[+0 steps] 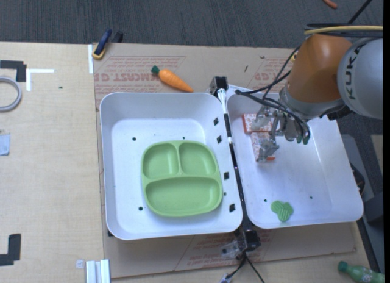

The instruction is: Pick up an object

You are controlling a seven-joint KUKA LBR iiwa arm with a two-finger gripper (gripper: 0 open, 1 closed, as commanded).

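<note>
Grey arm's two-finger gripper (266, 152) low in the right white bin (341, 172), grip state unclear, beside a red-and-white packet (251, 122), green divided plate (181, 178) left-centre.

bins (116, 172): 2 | green divided plate (181, 178): 1 | carrot (172, 79): 1 | small green piece (281, 210): 1

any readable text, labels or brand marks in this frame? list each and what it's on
"KUK": black letters on the grey arm link, cut off by the frame edge.
Red print on the brown cardboard sheet behind the bins, upside down: too blurred to read reliably.
Faint red print on the cardboard's near edge: unreadable.
Red-and-white card in the right white bin: print too small to read.
</note>
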